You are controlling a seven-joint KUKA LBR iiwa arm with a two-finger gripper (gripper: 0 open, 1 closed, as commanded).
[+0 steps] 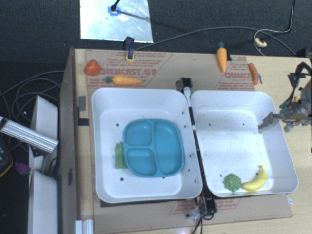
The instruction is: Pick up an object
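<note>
In the right bin [243,106], a yellow banana [256,180] lies near the front right corner. A green knobbly ball [232,182] rests right beside it on its left. My gripper [274,120] reaches in from the right edge and hovers over the bin's right rim, well behind the banana. It holds nothing that I can see. The left bin [105,126] contains a blue divided plate [153,146], with a green object [119,156] by the plate's left edge.
Along the back of the bench lie a red tomato [91,68], an orange carrot [124,80], a second carrot [222,58] and a small orange-red piece [253,73]. A clamp [129,50] sits on the back edge. Cables trail on the left.
</note>
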